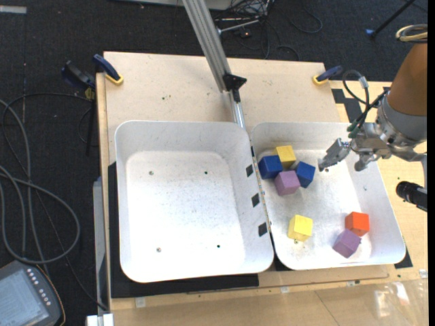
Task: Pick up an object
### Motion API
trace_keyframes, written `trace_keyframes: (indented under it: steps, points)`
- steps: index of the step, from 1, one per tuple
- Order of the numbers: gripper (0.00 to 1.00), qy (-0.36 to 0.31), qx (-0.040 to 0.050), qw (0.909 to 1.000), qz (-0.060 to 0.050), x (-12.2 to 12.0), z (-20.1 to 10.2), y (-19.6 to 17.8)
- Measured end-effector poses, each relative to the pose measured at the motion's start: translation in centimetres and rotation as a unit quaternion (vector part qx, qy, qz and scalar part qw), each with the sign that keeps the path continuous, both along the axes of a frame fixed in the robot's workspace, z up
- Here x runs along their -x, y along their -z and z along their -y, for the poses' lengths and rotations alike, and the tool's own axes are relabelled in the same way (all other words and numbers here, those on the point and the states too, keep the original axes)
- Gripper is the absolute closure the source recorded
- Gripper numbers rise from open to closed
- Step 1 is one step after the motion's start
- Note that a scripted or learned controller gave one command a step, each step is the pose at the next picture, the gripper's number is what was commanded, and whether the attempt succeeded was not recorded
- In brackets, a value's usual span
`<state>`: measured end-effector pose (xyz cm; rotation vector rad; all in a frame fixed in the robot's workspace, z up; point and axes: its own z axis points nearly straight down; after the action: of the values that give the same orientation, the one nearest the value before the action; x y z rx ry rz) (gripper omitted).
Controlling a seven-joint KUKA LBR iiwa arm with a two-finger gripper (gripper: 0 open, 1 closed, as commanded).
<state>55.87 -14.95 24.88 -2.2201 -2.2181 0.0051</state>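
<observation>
The right bin (380,202) holds several small blocks. A cluster near its back left has a yellow block (286,155), two blue blocks (270,166) (306,174) and a purple block (287,182). Nearer the front lie another yellow block (300,227), an orange block (357,222) and a purple block (347,243). My gripper (346,156) hangs over the back of the right bin, to the right of the cluster, fingers apart and nothing between them.
The left bin (136,182) sits beside the right one on the tan bench. A slanted metal pole (211,39) runs from the top down to the bins' shared edge. Clamps (109,70) (327,75) sit at the back corners.
</observation>
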Motion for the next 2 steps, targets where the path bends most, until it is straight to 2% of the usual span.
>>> trace_keyframes:
  steps: [2]
  points:
    - [0.0,0.0,-0.0006,1.0,-0.001,-0.1,0.1,12.8]
